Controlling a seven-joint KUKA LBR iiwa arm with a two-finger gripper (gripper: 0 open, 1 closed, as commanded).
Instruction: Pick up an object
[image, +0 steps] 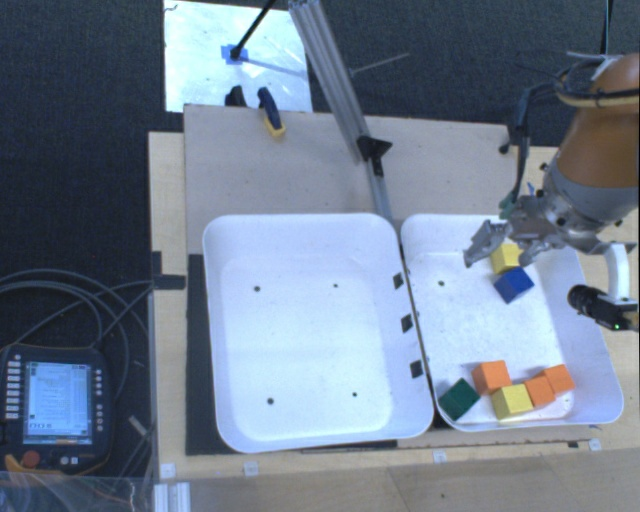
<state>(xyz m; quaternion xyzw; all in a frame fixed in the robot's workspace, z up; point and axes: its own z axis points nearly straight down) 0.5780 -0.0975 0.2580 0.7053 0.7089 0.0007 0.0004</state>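
A: Looking down at the bench, which bin is the arm over?

B: It reaches in from the right, and its gripper hangs over the upper part of the right bin. The left bin sits just beside that one, the two touching along their inner edges.

A: Is anything between the fingers?

B: I cannot tell. The wrist covers much of the pincer, so whether it is spread or pressed together is not clear. A yellow block lies right under the gripper, partly hidden by it, and a blue block touches that yellow one on its near side.

A: And the other blocks?

B: They are clustered in the near corner of the right bin, well apart from the gripper: a green block, an orange block, a second yellow block and two more orange blocks, all close together.

A: Anything off the bench?

B: A teach pendant with a lit screen lies at the lower left, with cables looping above it
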